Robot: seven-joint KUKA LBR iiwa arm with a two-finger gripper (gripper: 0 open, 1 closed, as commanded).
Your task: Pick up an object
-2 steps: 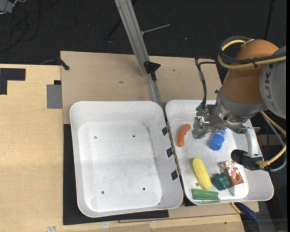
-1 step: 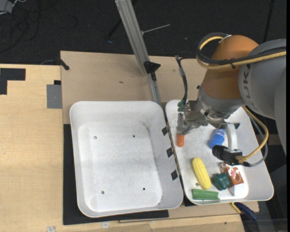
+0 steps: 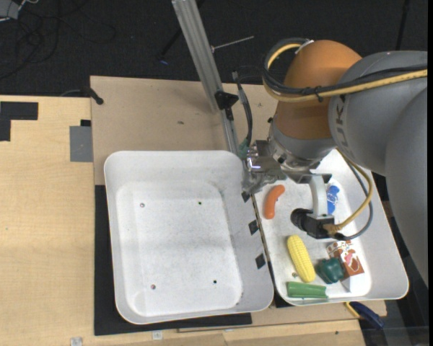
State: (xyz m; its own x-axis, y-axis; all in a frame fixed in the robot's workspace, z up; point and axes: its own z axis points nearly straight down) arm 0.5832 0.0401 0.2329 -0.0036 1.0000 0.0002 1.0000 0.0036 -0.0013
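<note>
- Your claw hangs over the left wall of the right bin. The wrist hides most of it, so you cannot tell whether it is open or closed.
- Just below and right of it lies an orange sausage, seemingly not gripped.
- Farther below it are a corn cob, a dark green lump and a green stick.
- To its right, a blue item is half hidden.
- The left bin lies to its left.

- You have the left bin just beside the right bin.
- In your right bin, the sausage lies behind the corn cob.
- The packet lies right of the corn cob.
</note>
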